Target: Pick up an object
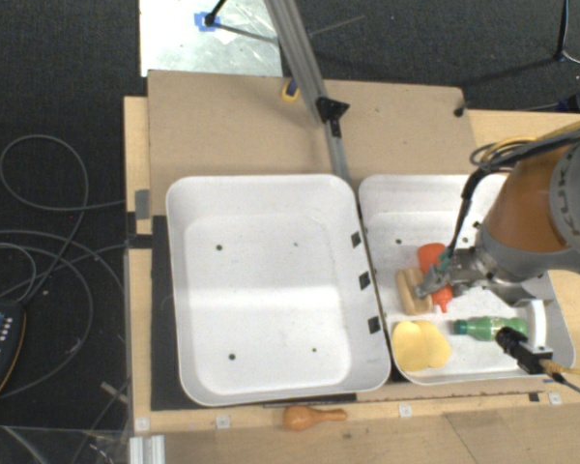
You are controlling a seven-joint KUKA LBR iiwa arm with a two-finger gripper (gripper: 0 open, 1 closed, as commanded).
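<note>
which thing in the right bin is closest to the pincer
The tan wooden block, right at the pincer; the yellow piece and green bottle lie farther toward the front.

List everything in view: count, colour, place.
left bin: 1, white, bench left
right bin: 1, white, bench right
orange item: 1, orange-red, right bin, by the gripper
wooden block: 1, tan, right bin, left of the gripper
yellow item: 1, yellow, right bin front
green bottle: 1, green, right bin front, lying flat
wooden pear: 1, orange-brown, bench front edge, outside the bins
arm: 1, grey and orange, from the right
gripper: 1, dark, over the right bin
</note>
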